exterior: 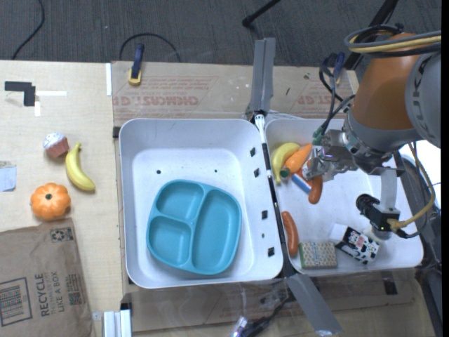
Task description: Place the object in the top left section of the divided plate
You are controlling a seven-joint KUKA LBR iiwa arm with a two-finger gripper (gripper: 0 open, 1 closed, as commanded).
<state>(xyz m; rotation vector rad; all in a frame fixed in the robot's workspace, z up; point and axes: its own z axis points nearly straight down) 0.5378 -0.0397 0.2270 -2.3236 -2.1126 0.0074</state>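
We log the arm point(393, 83) reaching in from the right over the right bin point(393, 258), wrist bent down, jaws point(324, 161) low near that bin's upper left corner. We cannot tell the state of the jaws from this view.

Directly under them sit a yellow banana point(282, 157), an orange carrot point(297, 159) and a red-orange sausage point(315, 189); the sausage's long axis runs roughly top to bottom. A 2nd sausage point(290, 233) lies along the bin's left wall.

The blue divided plate point(194, 226), 3 sections, rests in the left bin point(140, 188), tilted.
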